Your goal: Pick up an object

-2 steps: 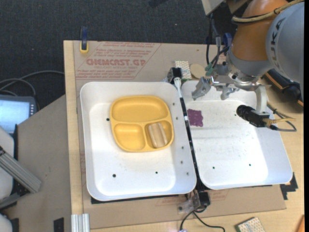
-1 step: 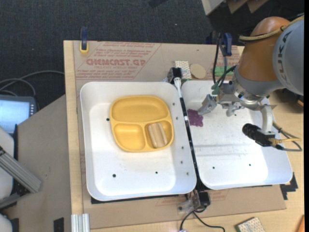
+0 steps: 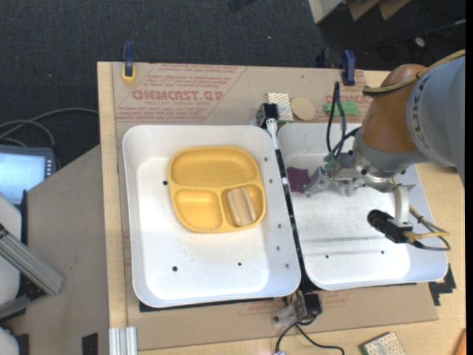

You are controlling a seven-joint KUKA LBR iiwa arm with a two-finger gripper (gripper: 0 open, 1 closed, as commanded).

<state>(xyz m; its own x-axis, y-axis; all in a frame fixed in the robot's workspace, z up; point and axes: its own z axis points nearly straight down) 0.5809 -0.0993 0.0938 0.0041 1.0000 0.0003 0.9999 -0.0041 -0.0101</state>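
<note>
A small purple object (image 3: 297, 177) lies in the right bin (image 3: 355, 265), close to its left wall. My gripper (image 3: 330, 181) hangs low over that bin, just right of the purple object, and nothing shows in its grasp. In the left bin (image 3: 148, 250) rests a yellow divided plate (image 3: 214, 168). A tan block (image 3: 239, 205) lies in the plate's lower right compartment.
The grey arm with its orange band (image 3: 392, 117) covers the right bin's far right part. A round tan disc (image 3: 303, 108) and a green item (image 3: 340, 108) sit on the board behind the bins. Blue clamps (image 3: 128, 54) hold the board's far edge.
</note>
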